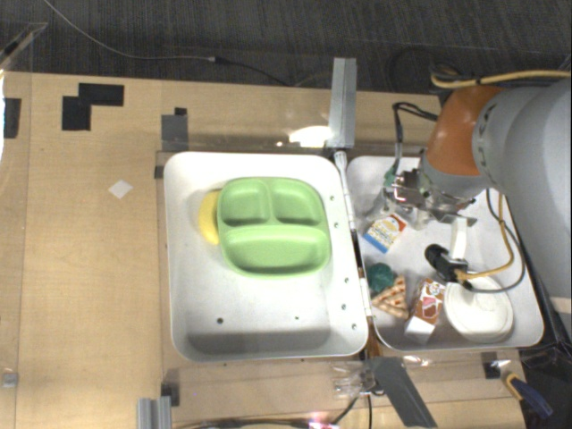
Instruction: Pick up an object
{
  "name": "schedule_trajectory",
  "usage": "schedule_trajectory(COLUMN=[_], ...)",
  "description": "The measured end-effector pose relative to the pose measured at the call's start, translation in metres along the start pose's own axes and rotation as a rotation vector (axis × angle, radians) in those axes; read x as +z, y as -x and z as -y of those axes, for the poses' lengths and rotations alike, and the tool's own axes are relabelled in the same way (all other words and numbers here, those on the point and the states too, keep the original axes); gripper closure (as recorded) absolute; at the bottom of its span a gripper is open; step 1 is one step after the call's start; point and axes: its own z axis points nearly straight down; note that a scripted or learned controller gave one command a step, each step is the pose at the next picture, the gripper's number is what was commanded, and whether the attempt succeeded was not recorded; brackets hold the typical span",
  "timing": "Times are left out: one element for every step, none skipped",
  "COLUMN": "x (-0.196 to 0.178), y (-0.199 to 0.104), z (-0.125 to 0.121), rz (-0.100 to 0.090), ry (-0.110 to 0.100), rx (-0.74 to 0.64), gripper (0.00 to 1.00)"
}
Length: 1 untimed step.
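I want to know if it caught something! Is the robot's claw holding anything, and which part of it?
It cannot be told. The claw hangs low in the right bin, above a small colourful packet, but nothing visibly sits in its grip.

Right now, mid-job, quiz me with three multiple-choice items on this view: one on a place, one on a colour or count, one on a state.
1. Where does the green divided plate lie?
A. in the left bin
B. in the right bin
C. on the bench outside the bins

2. What colour is the thing peeking out from under that plate's left edge?
A. red
B. yellow
C. blue

3. How does the plate sit?
A. upside down
B. standing on its edge
C. flat, compartments facing up

Answers:
1 A, the plate rests inside the left bin.
2 B, a yellow object shows beside the plate's left rim.
3 C, its three hollows are open to the camera.
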Motion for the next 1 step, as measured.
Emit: schedule_trajectory(x=[-0.012], y=[0.0003], z=[-0.0019], rz=[0.001], ry=[0.005], rx=[-0.001], gripper=[1.0])
